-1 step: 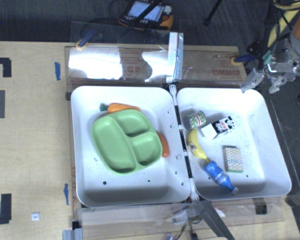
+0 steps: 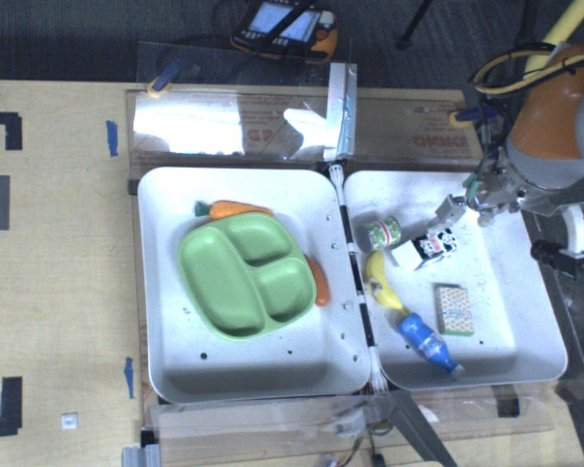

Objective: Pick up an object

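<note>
A pale wooden counter (image 2: 58,261) carries two shallow white bins side by side, with black corner marks and small blue tape strips on its bare part far from the arm. Behind the bins stands a clear plastic sheet (image 2: 234,125) catching glare, and beyond it a dark carpeted floor with a black handheld controller (image 2: 282,25) whose screen glows.

The hand (image 2: 446,230) hangs low over the right bin (image 2: 526,358), near its back half, at the end of the grey arm with its orange band (image 2: 550,125). Whether its fingers are spread or closed cannot be told, and nothing can be seen between them. A small black-and-white object (image 2: 434,246) lies right at the hand's tip; contact cannot be judged.

Just beside the hand, toward the bin divider, sits a small green-labelled can (image 2: 383,232), cylindrical and lying tilted. Nearer the front from the hand, a yellow banana (image 2: 381,282) curves smooth and glossy, and past it a blue plastic bottle (image 2: 427,340) lies on its side. A flat rectangular packet (image 2: 454,309) with a fine speckled pattern lies between the bottle and the bin's outer wall.

Well apart from the hand, the left bin (image 2: 165,358) holds a matte green divided plate (image 2: 245,273) with three compartments, upside up, resting over orange carrot-like pieces (image 2: 236,208) that poke out at its edges.
</note>
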`<state>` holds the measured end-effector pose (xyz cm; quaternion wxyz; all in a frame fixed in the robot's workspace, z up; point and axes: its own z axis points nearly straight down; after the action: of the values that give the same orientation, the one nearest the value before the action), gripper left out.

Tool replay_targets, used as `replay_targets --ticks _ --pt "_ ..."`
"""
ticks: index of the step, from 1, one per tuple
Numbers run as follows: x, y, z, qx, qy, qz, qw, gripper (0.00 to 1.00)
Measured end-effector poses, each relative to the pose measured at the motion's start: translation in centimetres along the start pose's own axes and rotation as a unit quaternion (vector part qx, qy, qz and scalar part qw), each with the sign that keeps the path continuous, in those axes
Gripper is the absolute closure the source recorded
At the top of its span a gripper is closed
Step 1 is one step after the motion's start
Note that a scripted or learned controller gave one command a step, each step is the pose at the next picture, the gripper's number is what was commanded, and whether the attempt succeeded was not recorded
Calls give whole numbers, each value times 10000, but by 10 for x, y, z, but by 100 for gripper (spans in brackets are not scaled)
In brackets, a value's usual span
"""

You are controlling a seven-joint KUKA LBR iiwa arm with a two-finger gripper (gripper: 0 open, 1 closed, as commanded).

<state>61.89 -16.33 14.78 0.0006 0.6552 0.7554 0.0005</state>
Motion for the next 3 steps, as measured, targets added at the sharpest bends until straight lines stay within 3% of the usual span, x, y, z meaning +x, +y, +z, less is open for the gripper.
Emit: replay_targets --ticks 1,2,3 --pt "16 -33 35 -149 -32 103 9998 0" --pt "44 -85 39 -299 -118 -316 9990 0" --pt "35 -46 35 -89 -46 -1278 9918 0"
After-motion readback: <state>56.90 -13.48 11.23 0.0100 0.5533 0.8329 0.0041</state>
